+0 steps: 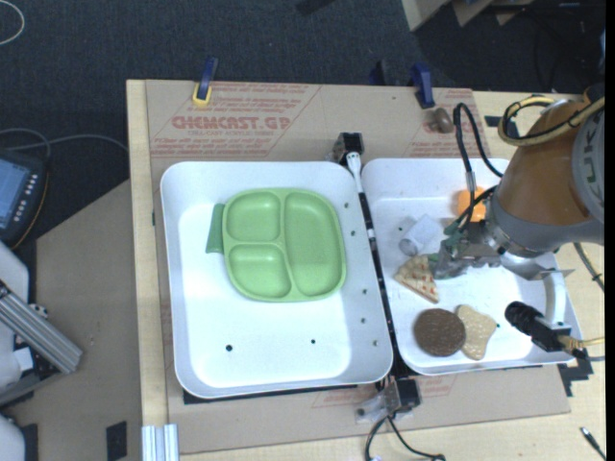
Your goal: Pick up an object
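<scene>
My gripper hangs low in the right bin, reaching in from the right. Its tip is just right of a pizza-slice toy and close to touching it. A grey angular piece lies a little above the gripper. A round brown cookie and a tan bread-like piece lie toward the bin's near edge. An orange object peeks out behind the arm. I see nothing held between the fingers.
The left bin holds a green divided plate in its upper middle. The arm's wrist and orange band cover the right bin's right side. A black part sticks out near the bin's lower right corner.
</scene>
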Robot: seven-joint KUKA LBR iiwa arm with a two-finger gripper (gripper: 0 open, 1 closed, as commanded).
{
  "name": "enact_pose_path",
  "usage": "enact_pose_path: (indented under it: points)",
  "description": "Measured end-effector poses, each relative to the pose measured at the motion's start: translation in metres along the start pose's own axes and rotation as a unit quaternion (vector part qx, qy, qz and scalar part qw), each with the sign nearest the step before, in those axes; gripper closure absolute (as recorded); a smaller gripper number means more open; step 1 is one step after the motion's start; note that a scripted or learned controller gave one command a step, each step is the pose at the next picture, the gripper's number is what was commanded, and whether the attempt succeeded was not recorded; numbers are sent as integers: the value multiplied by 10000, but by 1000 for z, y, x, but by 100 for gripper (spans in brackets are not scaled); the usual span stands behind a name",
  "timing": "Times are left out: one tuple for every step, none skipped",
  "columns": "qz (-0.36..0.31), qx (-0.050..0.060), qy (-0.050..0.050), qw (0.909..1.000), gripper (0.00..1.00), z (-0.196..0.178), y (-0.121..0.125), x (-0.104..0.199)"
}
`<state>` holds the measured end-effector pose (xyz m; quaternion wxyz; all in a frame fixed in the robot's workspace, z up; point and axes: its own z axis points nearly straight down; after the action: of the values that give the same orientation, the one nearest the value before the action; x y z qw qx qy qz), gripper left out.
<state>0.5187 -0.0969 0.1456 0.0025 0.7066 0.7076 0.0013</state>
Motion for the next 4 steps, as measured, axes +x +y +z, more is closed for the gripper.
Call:
enact_pose_path:
  points:
    - [-1, -11, 0, 10000, 100, -64, 4, -1]
    - [1, 5, 3, 10000, 100, -80, 5, -1]
    - [-23, 1, 9, 10000, 100, -89, 41, 41]
    - [0, 20, 3, 10000, 100, -68, 58, 48]
